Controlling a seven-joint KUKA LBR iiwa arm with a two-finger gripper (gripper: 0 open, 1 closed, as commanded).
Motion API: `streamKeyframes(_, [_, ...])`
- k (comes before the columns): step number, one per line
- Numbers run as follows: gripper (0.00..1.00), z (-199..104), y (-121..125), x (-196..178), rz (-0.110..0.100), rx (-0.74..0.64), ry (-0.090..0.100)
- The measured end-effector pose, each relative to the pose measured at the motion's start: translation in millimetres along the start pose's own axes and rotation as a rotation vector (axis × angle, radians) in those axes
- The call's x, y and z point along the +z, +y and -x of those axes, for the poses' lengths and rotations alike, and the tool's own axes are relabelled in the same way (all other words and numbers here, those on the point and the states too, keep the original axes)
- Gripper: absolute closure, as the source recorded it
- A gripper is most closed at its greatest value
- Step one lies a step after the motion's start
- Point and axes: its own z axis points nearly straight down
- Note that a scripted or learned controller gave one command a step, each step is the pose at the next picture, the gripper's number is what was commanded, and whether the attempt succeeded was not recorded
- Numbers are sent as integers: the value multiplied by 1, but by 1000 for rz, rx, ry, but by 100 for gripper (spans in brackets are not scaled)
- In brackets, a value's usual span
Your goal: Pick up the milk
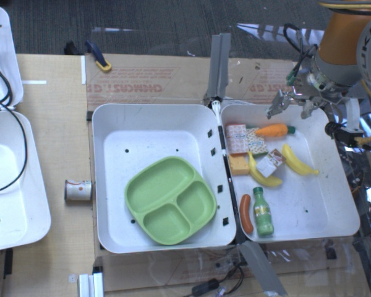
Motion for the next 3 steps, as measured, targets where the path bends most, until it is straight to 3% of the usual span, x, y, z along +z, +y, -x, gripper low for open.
streamKeyframes(1, [0,27,-79,99,11,248,-1])
streamKeyframes(2, [0,42,-141,116,6,231,2])
streamKeyframes(3, [100,42,-141,109,4,234,4])
